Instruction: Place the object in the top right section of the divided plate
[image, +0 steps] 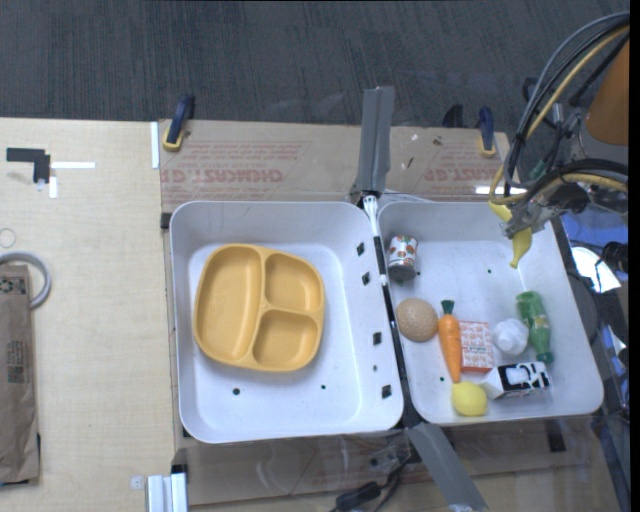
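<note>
Two shallow white bins sit side by side on the desk (80, 250), which shows pale wood to the left and a brown cardboard sheet (270, 165) printed with red lettering behind the bins. Dark grey carpet (250, 50) runs across the top of the view. Blue clamps (180, 122) pin the cardboard at its back edge. A grey metal bar (375, 140) stands between the bins at the rear.

Left bin (200, 400): a yellow divided plate (260, 307) lies flat near its centre, with one long section on the left and two smaller ones on the right, one above the other.

Right bin (580, 390): a small can (401, 257) near the back left corner; a tan egg-shaped item (417, 320) touching a toy carrot (450, 343); a red-and-white packet (476, 345) just beside the carrot; a lemon (469, 399) at the front; a black-and-white carton (520, 379) beside the lemon; a white piece (509, 336) against a green bottle (534, 322) on the right.

Tool (520, 228) hangs over the back right part of the right bin, with yellow and black cables (560, 60) looping above. A narrow yellow thing (518, 248) points down from it over the bin floor; whether the tool is spread or pinching it cannot be told.

Far left of the desk: a brown paper bag (18, 370) and a grey ring (35, 280).
</note>
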